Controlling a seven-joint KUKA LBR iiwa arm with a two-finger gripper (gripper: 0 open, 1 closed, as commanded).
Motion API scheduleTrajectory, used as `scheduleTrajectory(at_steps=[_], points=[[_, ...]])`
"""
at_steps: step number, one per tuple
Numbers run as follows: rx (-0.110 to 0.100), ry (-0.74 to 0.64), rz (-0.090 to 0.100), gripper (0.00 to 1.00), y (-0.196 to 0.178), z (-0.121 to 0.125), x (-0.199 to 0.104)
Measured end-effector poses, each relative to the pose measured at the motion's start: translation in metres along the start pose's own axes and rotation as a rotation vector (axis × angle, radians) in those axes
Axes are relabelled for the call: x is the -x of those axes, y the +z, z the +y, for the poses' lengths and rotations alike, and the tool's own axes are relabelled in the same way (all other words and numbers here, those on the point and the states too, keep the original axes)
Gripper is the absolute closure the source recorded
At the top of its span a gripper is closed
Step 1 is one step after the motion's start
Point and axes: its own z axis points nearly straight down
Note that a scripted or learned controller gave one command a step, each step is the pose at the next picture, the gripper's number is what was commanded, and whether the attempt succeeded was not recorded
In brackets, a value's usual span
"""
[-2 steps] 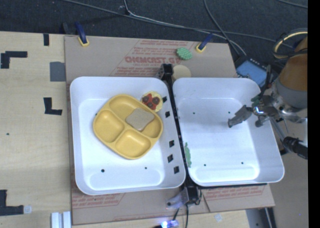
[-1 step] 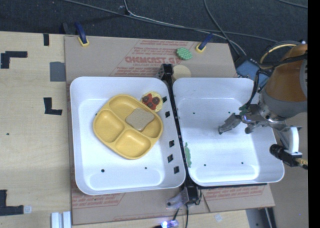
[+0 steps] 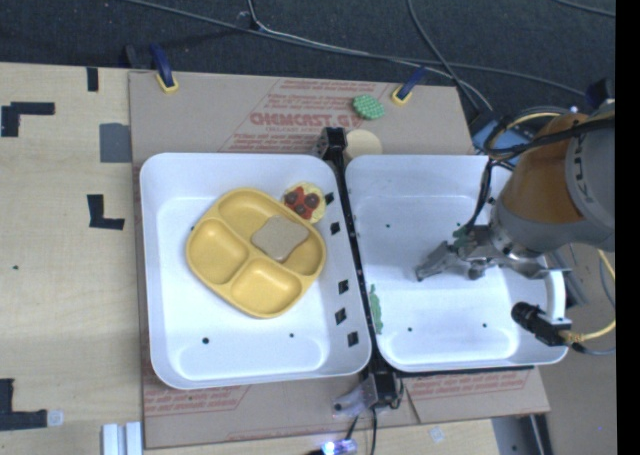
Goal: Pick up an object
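Observation:
A yellow divided plate (image 3: 232,261) lies in the left bin (image 3: 170,343), with a tan slice of bread (image 3: 279,237) resting on its middle. A small red and dark toy food piece (image 3: 304,201) sits at the plate's upper right rim. A small green item (image 3: 375,305) lies at the left wall of the right bin (image 3: 450,348). My gripper (image 3: 437,265) hangs low in the right bin, pointing left, with nothing visible between its fingers.
A black divider with clips (image 3: 343,243) runs between the two bins. A green dotted object (image 3: 368,106) and a tan disc (image 3: 364,141) lie on the cardboard behind the bins. Cables cross the dark floor at the top.

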Motion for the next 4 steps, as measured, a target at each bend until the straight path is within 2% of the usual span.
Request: scheduleTrajectory(at_steps=[1,3,4], points=[[0.003,-0.001,-0.001,1.00,-0.013,0.001,0.000],[0.011,-0.001,-0.003,1.00,-0.138,0.002,-0.003],[0.006,0.000,-0.002,1.00,-0.138,0.003,-0.003]])
